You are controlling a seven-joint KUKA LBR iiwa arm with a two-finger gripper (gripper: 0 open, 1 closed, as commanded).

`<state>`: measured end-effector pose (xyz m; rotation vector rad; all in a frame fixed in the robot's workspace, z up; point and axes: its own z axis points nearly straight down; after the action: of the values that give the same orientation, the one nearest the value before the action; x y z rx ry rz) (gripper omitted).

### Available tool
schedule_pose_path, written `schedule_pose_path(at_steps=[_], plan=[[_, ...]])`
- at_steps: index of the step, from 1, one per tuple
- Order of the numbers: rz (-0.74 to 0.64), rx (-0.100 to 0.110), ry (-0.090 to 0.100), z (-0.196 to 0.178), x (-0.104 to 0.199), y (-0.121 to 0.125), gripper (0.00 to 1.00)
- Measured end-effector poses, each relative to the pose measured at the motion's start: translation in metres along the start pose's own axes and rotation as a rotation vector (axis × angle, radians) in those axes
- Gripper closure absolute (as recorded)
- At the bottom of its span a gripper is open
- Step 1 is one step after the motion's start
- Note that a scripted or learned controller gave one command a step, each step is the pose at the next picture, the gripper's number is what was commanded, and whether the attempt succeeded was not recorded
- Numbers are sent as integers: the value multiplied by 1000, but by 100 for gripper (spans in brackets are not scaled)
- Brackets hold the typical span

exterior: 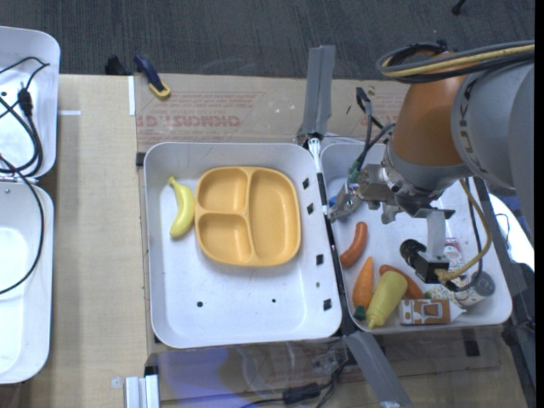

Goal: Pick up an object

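orange-red and glossy, a toy sausage [354, 243] is lying in the right bin [501, 300], just below and slightly left of the gripper [347, 204], its long axis slanting from upper right to lower left. the gripper is hanging over the bin's left edge beside the divider; how far its jaws are parted i cannot tell, and nothing is visibly caught in them. a carrot [364, 282] and corn cob [384, 299] are lying further down, and a banana [181, 208] is sitting in the left bin [238, 308].
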<state>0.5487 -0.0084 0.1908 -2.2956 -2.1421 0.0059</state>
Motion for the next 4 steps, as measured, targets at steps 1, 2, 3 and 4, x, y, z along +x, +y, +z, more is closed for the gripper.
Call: schedule_pose_path(at_steps=[1,2,3,4], plan=[[74,-1,-1,56,-91,51,0],[72,-1,1,100,-127,35,0],[74,0,0,91,-128,35,100],[74,0,0,91,-128,35,0]])
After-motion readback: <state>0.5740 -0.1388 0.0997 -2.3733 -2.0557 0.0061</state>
